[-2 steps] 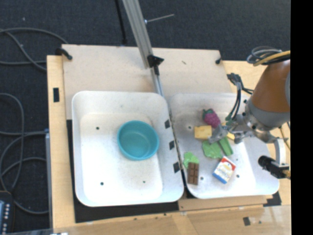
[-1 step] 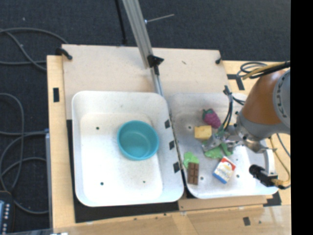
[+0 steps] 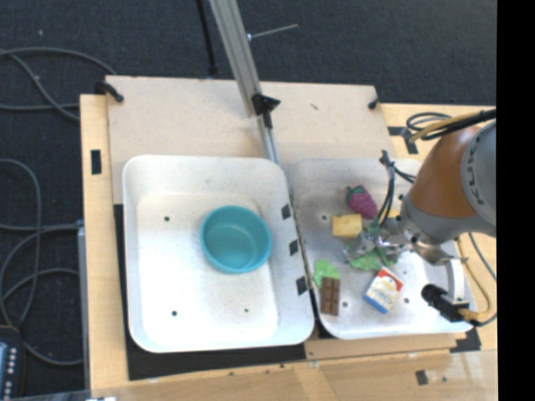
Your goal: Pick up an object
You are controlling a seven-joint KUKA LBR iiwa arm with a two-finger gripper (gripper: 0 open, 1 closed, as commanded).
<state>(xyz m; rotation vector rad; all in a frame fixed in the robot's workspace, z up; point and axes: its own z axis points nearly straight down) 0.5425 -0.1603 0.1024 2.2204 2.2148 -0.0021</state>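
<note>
Now reaching | pincer [image 3: 380, 247] low in right bin [image 3: 334, 320], just right of yellow block [image 3: 346, 225], over green scrap [image 3: 365, 262] | grip state: cannot tell | next: close, lift

No text, label, brand, number or sign can be read anywhere. The small carton [image 3: 383, 291] in the right bin [image 3: 334, 328] carries red, white and blue printing, but it is too small and blurred to make out any words. The brown bar [image 3: 330, 295] beside it shows no legible marking.
</note>
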